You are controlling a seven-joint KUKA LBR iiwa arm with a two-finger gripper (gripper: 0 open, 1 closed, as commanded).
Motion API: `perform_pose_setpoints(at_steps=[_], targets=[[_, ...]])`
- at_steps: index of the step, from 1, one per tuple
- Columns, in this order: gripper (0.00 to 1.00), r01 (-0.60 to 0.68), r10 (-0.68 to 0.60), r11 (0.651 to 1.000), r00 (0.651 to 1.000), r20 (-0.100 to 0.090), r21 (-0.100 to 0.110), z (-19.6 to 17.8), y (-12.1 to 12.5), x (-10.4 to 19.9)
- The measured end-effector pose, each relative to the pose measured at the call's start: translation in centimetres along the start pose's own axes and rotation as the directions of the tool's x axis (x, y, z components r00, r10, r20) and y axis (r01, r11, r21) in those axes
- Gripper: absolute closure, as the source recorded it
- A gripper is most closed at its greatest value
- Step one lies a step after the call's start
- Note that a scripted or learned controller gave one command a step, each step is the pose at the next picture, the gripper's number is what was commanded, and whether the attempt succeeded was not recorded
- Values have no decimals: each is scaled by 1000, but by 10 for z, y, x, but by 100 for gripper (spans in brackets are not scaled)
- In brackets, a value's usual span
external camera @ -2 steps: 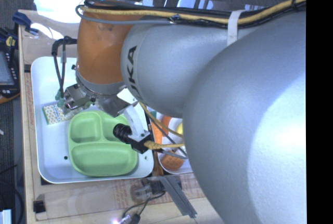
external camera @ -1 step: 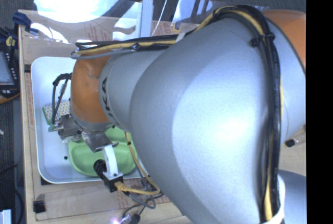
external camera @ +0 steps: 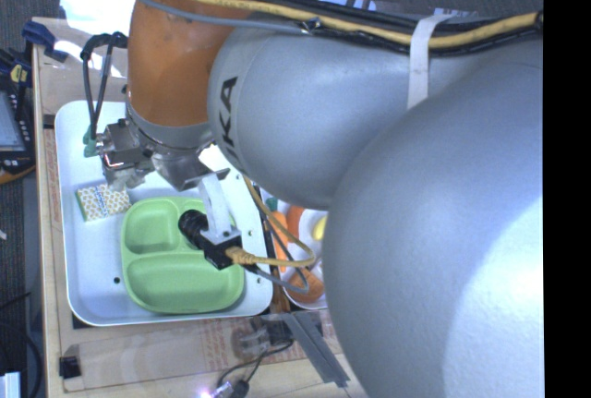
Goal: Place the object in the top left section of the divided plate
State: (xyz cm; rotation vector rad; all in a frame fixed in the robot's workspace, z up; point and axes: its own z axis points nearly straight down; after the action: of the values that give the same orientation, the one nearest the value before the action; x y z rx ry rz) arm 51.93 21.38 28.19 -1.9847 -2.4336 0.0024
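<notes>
The big grey robot arm (external camera: 388,156) with its orange band (external camera: 171,45) is closest to the camera and covers most of the right side. Its claw (external camera: 125,161) hangs low over the left shallow white plastic bin (external camera: 69,230); you cannot tell if the claw is open or closed, because the wrist hides it. Just below the claw and a bit to its left lies a small square packet with a green and white checked pattern (external camera: 102,200), flat on the bin floor. Below and to the right of the claw sits the light green divided plastic plate (external camera: 175,262), with the packet just beside its top left corner, not in it. Further right of the claw, behind the arm, some orange and yellow things (external camera: 305,235) peek out of the other white bin (external camera: 300,299)
</notes>
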Motion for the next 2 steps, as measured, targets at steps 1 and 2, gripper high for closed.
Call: perform_pose_setpoints(at_steps=[1,2], targets=[[100,-181,181,983,983,3,6,148,-48,-10],[100,-409,409,913,913,-2,0,45,-62,-89]])
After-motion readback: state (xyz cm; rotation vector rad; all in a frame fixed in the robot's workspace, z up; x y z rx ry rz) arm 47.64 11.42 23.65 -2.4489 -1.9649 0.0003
